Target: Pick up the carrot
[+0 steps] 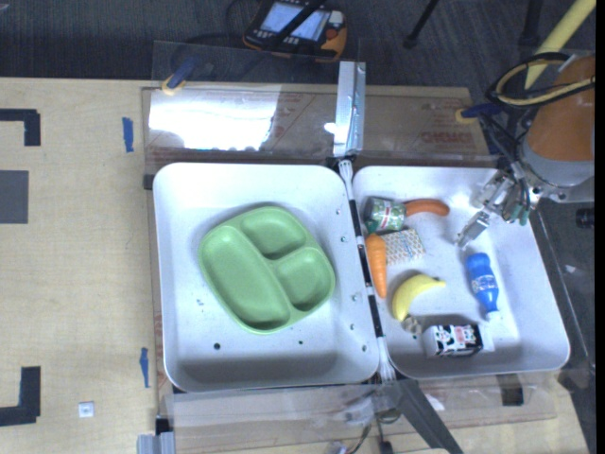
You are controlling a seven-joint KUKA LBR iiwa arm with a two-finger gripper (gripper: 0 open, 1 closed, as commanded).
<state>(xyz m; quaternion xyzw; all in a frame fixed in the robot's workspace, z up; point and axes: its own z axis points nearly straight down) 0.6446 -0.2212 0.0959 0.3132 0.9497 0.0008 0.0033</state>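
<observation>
In the right bin [544,282], against the wall it shares with the left bin [180,253], we locate the carrot [377,263], lying lengthwise along that wall with its tip toward the near edge. We judge this position awkward: the wall leaves little room for a finger on that side. Taking the carrot as landmark, the green can [385,215] sits just beyond its far end, the mesh pouch [404,244] touches its right side, and the banana [414,291] lies just right of its tip. The gripper [484,214] hovers well to the right, jaws apart, gripping nothing. We count one carrot, one can, one banana, one sausage [425,208], one blue bottle [482,280], one cow-print carton [456,339], one green divided plate [267,268], two bins
</observation>
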